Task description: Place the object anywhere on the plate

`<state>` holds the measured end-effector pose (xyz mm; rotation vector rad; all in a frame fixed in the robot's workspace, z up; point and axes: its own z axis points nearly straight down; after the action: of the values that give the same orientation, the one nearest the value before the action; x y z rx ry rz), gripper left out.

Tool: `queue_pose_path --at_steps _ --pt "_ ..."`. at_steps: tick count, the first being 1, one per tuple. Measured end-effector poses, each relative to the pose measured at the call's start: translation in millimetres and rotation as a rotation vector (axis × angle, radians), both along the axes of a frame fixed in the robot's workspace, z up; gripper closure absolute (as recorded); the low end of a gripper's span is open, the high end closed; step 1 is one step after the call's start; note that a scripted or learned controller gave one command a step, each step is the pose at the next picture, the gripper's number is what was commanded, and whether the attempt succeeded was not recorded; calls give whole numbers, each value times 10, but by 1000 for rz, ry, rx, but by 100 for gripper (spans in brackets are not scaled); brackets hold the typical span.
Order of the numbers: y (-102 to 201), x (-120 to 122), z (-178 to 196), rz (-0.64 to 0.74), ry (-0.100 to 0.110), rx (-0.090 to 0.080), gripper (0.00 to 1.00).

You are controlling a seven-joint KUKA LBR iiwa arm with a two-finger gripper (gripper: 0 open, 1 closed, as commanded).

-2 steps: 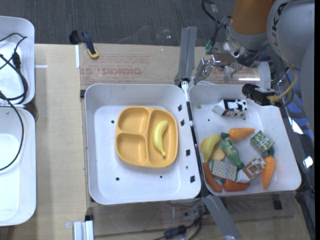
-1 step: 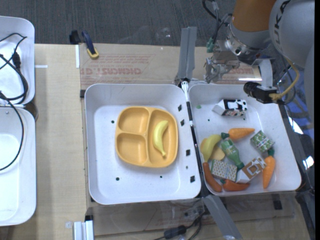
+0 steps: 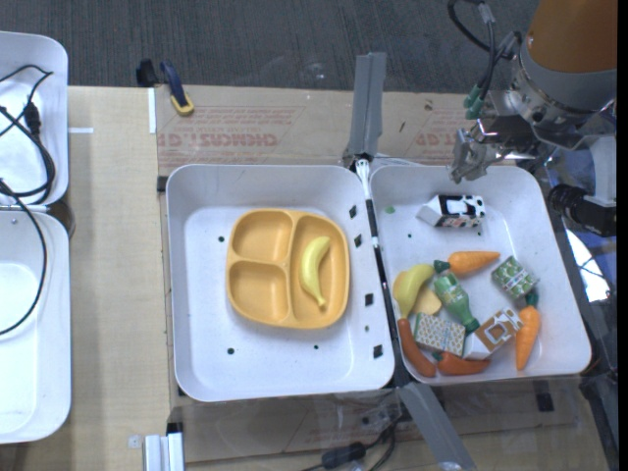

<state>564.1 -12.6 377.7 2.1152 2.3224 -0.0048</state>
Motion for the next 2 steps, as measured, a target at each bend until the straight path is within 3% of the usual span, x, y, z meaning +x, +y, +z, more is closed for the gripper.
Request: queue_pose_path --at_steps 1,2 --pt "-497 -855 326 -119 1 0 100" --pt "284 -858 -473 -100 1 0 100"
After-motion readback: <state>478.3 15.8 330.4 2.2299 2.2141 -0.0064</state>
